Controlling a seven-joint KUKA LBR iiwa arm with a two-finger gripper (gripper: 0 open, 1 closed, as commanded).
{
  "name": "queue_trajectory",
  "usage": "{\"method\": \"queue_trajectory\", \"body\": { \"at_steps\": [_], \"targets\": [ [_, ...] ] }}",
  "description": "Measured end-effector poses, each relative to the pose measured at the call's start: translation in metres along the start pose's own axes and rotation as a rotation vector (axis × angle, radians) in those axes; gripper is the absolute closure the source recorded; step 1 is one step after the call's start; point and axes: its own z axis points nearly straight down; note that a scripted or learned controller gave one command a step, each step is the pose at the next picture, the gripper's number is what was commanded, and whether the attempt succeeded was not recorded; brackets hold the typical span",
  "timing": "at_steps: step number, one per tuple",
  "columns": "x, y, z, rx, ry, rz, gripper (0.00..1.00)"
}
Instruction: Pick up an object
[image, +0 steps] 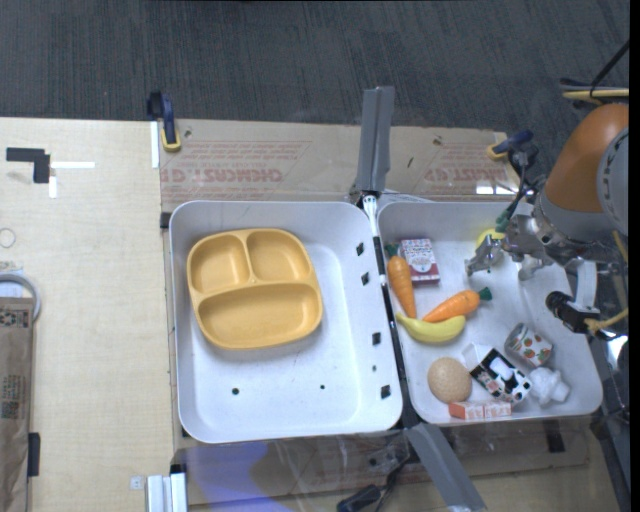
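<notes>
pick attempt, tool over right bin, nothing lifted yet

pale wood counter (80, 300) carries two shallow white bins side by side, with a strip of printed cardboard (300, 160) behind them and dark floor beyond. left bin (290, 400) holds one yellow divided plate (255, 287), lying flat in its upper left part.

right bin (445, 225) holds the candidates: two orange carrots (403, 285), crossing just above a yellow banana (432, 328); a small red and white carton (420, 260) near the bin's back; a tan egg (449, 380); a black and white toy (497, 375); a small printed can (528, 348); a white piece (552, 384) in the front right corner.

progress: judged early. every object rests on the bin floor. the tool (505, 252) hangs at the right bin's back right, apart from the carrots and the carton. whether its fingers are spread or pressed together i cannot tell; nothing is seen between them. left to do: descend on one object, close, lift.

hard to read: tool is a tangle of grey metal and cable, with a small yellow bit beside it that i cannot identify. the arm (590, 170) is cut off at the right. small red items at the bin's front edge are too small to name.
</notes>
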Motion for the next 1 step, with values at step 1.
{"method": "queue_trajectory", "body": {
  "at_steps": [1],
  "targets": [
    [0.0464,-0.0811,-0.0796,0.001,0.001,-0.095,0.00]
  ]
}}
